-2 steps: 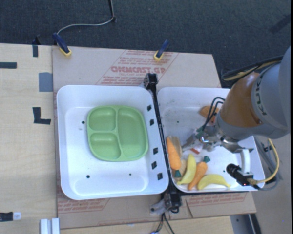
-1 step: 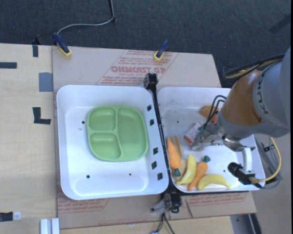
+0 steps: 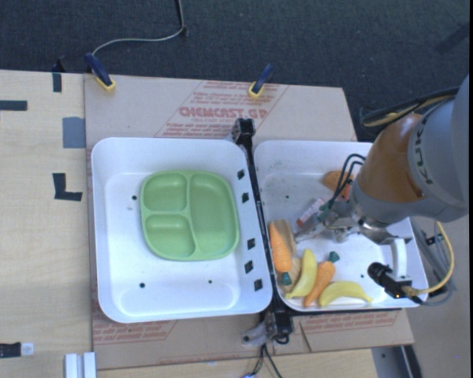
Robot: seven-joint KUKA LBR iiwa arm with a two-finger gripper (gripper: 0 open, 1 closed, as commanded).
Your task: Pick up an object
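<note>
Beneath me lies a pale wooden worktop (image 3: 31, 235) marked with dark tape pieces (image 3: 63, 187). A cardboard sheet (image 3: 221, 113) printed in red is held down by two yellow-and-blue clamps (image 3: 99, 71). Beyond it, dark carpet (image 3: 299, 22) with a thin cable (image 3: 173, 10).

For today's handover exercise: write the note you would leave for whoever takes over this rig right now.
Gripper: low in the right bin, over its middle; whether the jaws are open or shut cannot be told.
Things: two carrots and two bananas lie along the right bin's near side. A green divided plate sits in the left bin.
Done: nothing visibly lifted.
Left: grasp one item and raise it.
</note>
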